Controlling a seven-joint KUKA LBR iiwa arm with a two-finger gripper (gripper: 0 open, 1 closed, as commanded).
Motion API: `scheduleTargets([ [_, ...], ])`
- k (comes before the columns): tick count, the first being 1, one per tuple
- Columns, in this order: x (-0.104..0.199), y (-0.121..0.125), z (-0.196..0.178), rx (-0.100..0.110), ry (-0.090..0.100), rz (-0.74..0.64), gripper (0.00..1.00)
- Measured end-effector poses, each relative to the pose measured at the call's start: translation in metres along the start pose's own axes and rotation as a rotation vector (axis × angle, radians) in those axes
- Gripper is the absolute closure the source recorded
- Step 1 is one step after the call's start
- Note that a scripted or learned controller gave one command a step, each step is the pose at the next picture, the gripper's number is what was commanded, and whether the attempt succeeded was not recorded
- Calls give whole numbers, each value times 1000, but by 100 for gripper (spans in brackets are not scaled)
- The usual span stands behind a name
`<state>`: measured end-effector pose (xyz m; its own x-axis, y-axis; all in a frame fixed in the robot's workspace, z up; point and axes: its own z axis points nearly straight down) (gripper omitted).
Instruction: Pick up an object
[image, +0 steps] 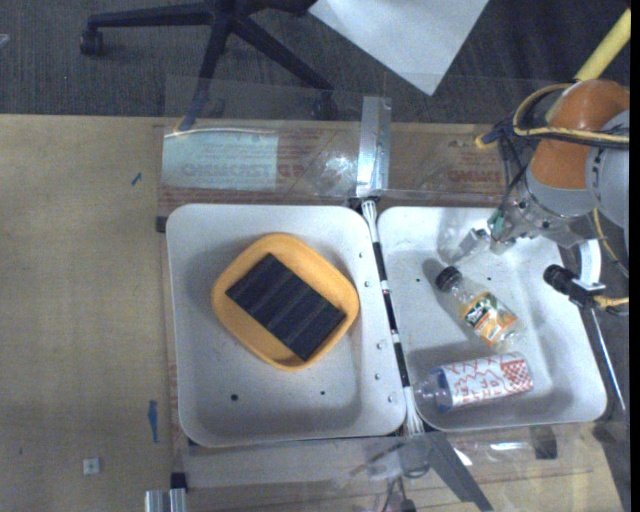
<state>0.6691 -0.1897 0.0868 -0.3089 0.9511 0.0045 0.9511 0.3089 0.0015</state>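
Two bins side by side on bench (80, 300). Left bin (200, 400): one dish-shaped object (285, 300) near centre. Right bin (570, 390): small bottle (478, 305) mid-bin, lying tilted; can (478, 382) lying on its side just in front of it. Gripper (478, 240) over the right bin's rear, behind the bottle.

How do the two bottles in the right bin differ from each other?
The small bottle has a black cap and an orange-green label; the larger bottle wears a red-and-white patterned wrap. The small bottle lies diagonally, nearer the gripper; the larger bottle lies almost crosswise near the front rim. Both lie on their sides in the right bin.
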Motion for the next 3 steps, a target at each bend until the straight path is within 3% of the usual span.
scheduleTargets([
  [1,86,-45,-1,-6,-6,-126,0],
  [2,95,-11,-1,-7,-9,-50,0],
  [3,114,-105,-2,-7,-10,-274,0],
])
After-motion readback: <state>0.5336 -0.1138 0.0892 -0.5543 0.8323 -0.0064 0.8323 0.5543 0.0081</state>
